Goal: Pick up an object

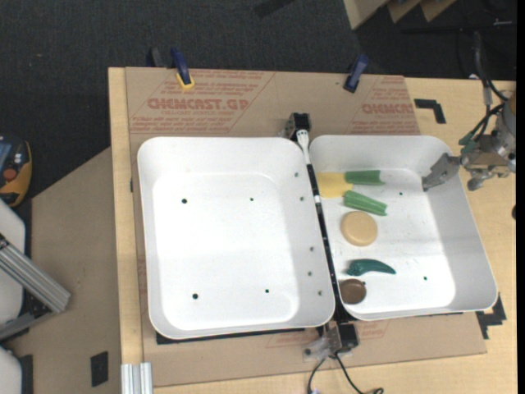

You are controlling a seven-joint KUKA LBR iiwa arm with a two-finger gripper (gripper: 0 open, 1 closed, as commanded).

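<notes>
The right bin (467,253) holds several small objects along its left side. A yellow piece (331,185) lies by the divider, with a green bar (362,176) beside it and a second green bar (363,203) just below. Below those sit a tan disc (359,228), a teal curved piece (371,267) and a brown lump (353,290). My gripper (455,176) hovers over the bin's upper right corner, well to the right of the objects. Its fingers (435,173) are spread open with nothing between them.
The left bin (164,220) adjoins the right one along a black hinge strip (316,212). Both bins rest on a cardboard sheet (246,97) held by blue clamps (181,68) at the far edge. Cables (336,359) run at the front.
</notes>
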